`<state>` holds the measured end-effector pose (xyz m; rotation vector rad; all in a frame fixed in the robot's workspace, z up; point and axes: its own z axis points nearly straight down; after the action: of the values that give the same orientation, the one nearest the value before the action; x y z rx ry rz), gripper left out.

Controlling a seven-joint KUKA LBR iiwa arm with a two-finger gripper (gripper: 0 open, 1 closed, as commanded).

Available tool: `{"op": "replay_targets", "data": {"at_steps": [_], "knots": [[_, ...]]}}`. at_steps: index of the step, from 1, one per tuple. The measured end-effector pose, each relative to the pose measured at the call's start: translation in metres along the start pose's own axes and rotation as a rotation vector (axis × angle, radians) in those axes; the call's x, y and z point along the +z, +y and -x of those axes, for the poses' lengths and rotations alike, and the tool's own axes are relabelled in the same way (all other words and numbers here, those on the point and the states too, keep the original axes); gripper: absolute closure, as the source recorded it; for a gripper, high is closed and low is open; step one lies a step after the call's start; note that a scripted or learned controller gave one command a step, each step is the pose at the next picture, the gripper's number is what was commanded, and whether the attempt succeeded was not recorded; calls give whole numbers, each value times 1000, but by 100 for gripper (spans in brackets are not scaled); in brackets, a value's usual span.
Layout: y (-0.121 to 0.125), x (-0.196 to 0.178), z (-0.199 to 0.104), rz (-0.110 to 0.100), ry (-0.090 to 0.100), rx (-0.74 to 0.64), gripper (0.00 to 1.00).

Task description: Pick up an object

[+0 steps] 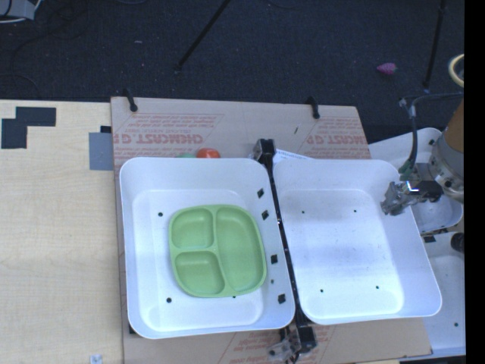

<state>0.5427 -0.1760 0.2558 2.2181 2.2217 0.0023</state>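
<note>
A light green divided plate (pixel 217 250) with three compartments lies flat in the left bin (pixel 144 180). A small orange-red object (pixel 208 154) sits just behind the left bin's back rim, with a bit of green beside it. My gripper (pixel 395 199) is at the right rim of the right bin (pixel 356 309), far from the plate. Its metal tip is small and blurred. Nothing shows between its fingers.
The two white bins rest on a cardboard sheet (pixel 227 127) and are joined by a black clamp strip (pixel 276 241). A wooden bench top (pixel 53 241) lies to the left. Cables and the arm's base crowd the right edge.
</note>
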Motion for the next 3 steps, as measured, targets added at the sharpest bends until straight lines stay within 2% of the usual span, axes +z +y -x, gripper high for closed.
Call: {"op": "replay_targets", "data": {"at_steps": [3], "knots": [[34,25,-143,-7,2,-1,100]]}}
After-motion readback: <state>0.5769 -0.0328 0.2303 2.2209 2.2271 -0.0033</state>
